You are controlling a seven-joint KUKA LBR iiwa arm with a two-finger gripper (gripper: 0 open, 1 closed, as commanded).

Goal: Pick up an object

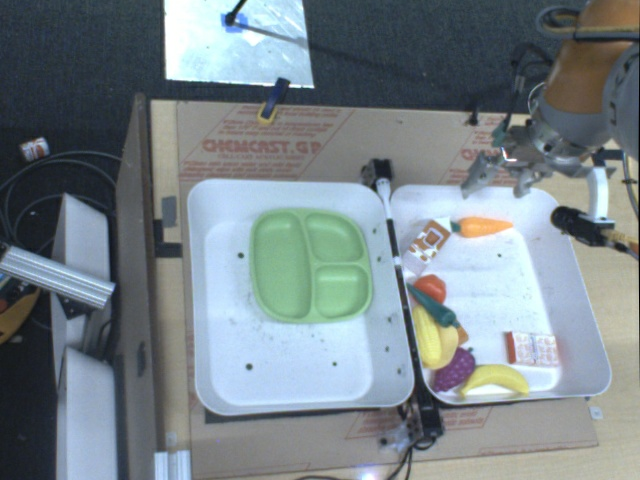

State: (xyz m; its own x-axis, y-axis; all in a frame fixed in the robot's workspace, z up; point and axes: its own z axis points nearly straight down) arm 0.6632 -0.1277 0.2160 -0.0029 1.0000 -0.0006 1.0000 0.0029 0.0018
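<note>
My gripper (502, 175) hangs open above the far edge of the right bin (580, 298), with nothing between its fingers. Just below it, an orange carrot (482, 227) lies near the bin's far side. Beside the carrot rests a small white and orange box (429, 241). Along the bin's left wall sit a red tomato (430, 289), a yellow corn cob (430, 335) and purple grapes (455, 369). A yellow banana (494, 379) lies at the front, and a small red and white packet (531, 348) lies to its right.
The left bin (225, 368) holds a green divided plate (308, 265). A black divider clip (380, 173) sits between the bins at the far side. Cables and metal parts lie off the bench to the left.
</note>
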